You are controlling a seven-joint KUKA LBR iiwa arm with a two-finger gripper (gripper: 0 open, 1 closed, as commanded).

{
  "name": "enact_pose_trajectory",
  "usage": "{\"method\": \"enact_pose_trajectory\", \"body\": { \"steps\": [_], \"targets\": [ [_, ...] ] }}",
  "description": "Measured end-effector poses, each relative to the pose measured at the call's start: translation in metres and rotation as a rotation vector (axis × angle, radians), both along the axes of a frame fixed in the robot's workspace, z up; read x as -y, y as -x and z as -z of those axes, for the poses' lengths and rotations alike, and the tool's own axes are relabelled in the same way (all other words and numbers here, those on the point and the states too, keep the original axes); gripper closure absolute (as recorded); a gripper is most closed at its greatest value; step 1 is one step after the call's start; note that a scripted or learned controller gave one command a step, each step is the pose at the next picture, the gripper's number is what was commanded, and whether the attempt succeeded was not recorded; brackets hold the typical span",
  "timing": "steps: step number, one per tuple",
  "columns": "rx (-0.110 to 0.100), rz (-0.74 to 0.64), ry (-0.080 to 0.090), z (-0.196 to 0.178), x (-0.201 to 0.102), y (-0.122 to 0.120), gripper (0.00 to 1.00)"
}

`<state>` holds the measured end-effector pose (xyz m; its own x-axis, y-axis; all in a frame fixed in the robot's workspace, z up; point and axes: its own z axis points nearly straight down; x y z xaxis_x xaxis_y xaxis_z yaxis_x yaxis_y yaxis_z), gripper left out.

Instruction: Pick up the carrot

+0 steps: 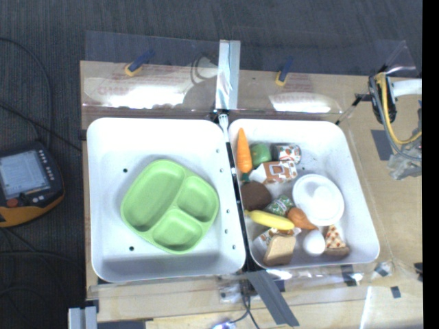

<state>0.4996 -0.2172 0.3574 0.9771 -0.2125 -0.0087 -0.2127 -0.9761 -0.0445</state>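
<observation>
Tan wooden bench [374, 184] filling the middle of the frame, carrying two shallow white bins side by side: left bin [110, 245] and right bin [353, 184], touching along the centre. Clear plastic sheeting [158, 91] lying across the upper edge, clipped by a yellow clamp [137, 64] and another clamp [283, 72].

no text, label or number can be read on anything here
</observation>
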Motion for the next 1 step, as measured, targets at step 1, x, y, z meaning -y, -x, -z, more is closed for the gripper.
{"method": "enact_pose_trajectory", "body": {
  "steps": [1],
  "targets": [
    [0.003,0.0,-0.014,-0.0069,-0.0026,-0.0024,1.0]
  ]
}}
